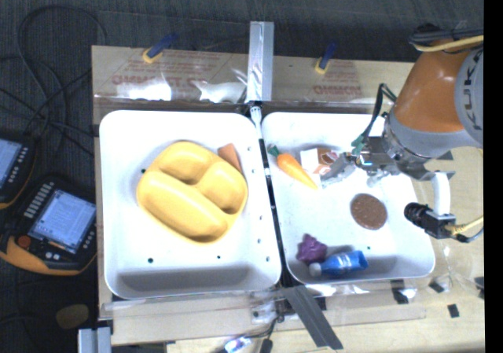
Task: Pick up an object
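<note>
Nearest the camera, a blue bottle (pixel 343 262) lies on its side along the front wall of the right bin (pixel 409 269), with a purple toy (pixel 311 248) touching its left end. Behind the bottle, toward the bin's middle, sits a brown disc (pixel 368 211). Further back and left of the disc, a carrot (pixel 294 168) lies slanted close to the wall between the bins, and a small white and red card (pixel 318 159) rests just right of the carrot. Just behind the disc the end effector (pixel 357 171) hangs low over the bin floor beside the card; its fingers stand apart with nothing between them. Left of the carrot, across the dividing wall, the left bin (pixel 126 265) holds big yellow bananas (pixel 192 190), an orange piece (pixel 229 156) tucked behind them.
</note>
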You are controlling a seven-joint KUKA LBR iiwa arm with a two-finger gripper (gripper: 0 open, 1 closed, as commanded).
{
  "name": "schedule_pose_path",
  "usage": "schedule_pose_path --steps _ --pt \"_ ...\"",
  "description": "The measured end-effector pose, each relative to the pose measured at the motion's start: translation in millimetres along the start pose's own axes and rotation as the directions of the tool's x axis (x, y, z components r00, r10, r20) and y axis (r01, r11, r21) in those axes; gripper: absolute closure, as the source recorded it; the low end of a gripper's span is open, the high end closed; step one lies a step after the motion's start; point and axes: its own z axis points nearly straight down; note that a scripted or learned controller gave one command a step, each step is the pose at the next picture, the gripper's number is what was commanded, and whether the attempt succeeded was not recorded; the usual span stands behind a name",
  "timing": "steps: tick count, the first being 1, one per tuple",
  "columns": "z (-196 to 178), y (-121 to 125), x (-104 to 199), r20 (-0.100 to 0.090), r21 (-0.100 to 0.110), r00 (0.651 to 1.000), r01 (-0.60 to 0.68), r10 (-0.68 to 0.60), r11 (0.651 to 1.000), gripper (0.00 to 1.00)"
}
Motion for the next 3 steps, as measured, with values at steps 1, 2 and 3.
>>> schedule_pose_path --steps 1,2,3 --pt "96 54 6 0.002 0.0 1.0 -0.015 0.015 1.0 0.0" --pt "119 77 13 0.002 -0.006 0.992 -0.123 0.123 0.992 0.0" --pt "112 75 14 0.0 0.004 0.993 -0.12 0.12 0.993 1.0"
